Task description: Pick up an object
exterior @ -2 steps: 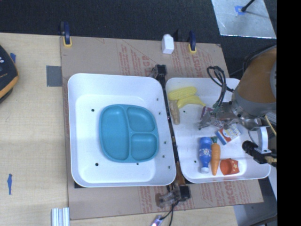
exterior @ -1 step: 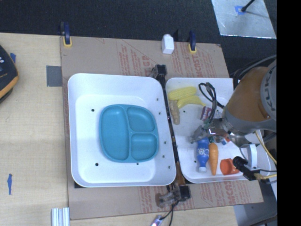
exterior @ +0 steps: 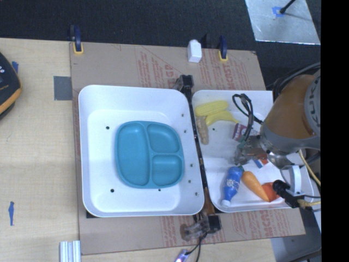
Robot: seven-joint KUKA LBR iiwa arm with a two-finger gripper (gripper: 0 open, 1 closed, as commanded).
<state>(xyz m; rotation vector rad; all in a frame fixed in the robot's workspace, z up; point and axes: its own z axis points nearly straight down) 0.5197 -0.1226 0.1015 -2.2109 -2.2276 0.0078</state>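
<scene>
The left shallow white plastic bin [exterior: 98,190] fills the frame's centre, holding a blue three-compartment plastic plate [exterior: 148,154]; the right white bin [exterior: 215,97] sits at centre right; the grey arm with its orange band [exterior: 292,116] reaches in from the right edge, its gripper [exterior: 246,153] low over that bin, grip state hidden; there lie a yellow banana [exterior: 214,109] at top, and a blue-white tube [exterior: 232,185] just beside an orange carrot [exterior: 254,185] at bottom.
</scene>
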